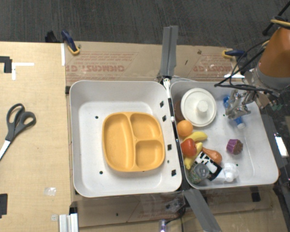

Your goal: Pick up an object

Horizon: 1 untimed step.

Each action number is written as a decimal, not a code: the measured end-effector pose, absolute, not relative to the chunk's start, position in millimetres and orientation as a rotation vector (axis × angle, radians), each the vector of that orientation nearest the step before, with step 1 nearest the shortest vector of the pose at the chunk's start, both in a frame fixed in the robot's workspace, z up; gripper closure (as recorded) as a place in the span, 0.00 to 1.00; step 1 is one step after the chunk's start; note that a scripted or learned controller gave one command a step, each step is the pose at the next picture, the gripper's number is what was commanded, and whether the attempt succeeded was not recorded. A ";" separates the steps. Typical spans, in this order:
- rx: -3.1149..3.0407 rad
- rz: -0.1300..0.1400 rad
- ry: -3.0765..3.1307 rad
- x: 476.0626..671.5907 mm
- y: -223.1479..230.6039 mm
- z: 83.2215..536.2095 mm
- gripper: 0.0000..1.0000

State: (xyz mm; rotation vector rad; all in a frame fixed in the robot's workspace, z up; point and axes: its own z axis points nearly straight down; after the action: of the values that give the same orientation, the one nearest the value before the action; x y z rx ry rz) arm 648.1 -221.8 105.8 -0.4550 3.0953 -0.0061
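Observation:
The right bin holds several objects. A white round bowl sits at its back left. In front of it lie an orange, a banana, a red fruit, an orange-brown piece and a black-and-white item beside a clear jar. A purple cupcake-like toy stands alone, and a small white piece lies near the front. My gripper hangs low over the bin's back right, right of the bowl and above the purple toy, with nothing visibly in it.
The left bin holds a yellow three-compartment plate. Scissors lie on the wooden bench at the left. A blue clamp and a grey bar sit behind the bins. Cables trail by the arm's orange band.

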 end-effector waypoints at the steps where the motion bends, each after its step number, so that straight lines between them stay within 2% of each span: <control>1: -0.455 -0.006 3.096 648.0 -221.7 105.6 0.00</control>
State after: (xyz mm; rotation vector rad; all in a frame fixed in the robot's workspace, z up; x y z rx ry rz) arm 648.0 -221.7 105.6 -0.4550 3.0956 -0.0058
